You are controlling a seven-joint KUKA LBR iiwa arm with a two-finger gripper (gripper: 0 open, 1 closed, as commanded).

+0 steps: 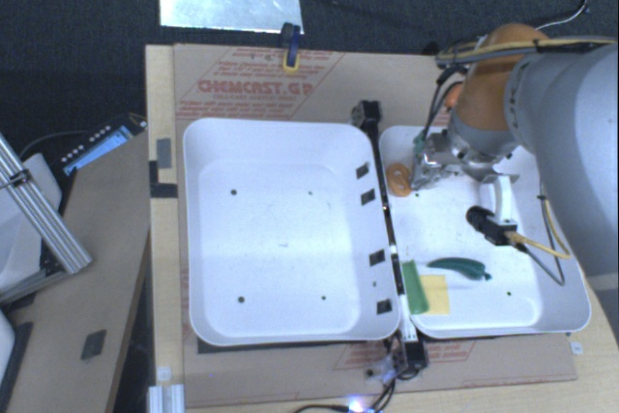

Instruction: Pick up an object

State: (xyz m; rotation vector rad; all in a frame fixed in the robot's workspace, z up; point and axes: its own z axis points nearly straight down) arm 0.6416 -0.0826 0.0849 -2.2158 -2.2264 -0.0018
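Yellow-and-green sponge (426, 291) lies in the near corner of the right bin (571, 307), against the wall next to the left bin (280, 237). Just behind it is a dark green curved thing (458, 268), pepper-like, lying flat and apart from the sponge. Farther back, the gripper (423, 177) is low over the bin's far part. A small orange ring (398, 176) lies on the bin floor just beside it, toward the dividing wall; contact unclear. Nothing visibly held. Released or clenched: cannot tell, the wrist hides it.

Step, my read: closing in on the ring, grasp not yet made. Next move calls for a small shift toward the wall to centre on the ring, then clamp and lift straight. Wall is near, so it could bump.
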